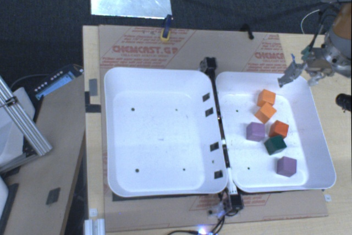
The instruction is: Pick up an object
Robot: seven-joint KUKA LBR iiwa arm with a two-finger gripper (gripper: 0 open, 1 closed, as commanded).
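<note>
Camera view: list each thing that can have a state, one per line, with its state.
pincer: open, fingers spread, holding nothing, above the right bin's far rim
upper orange cube: resting in the right bin, free
middle orange cube: resting, free
lower orange cube: resting, against the green cube
green cube: resting, free
left purple cube: resting, free
near purple cube: resting, apart from the others

three orange blocks (267, 98), two purple blocks (255, 131), one green block (275, 145)

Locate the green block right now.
The green block lies in the right bin, near its middle, touching the red-orange block just behind it, with a purple block to its left and another purple block in front.
</note>
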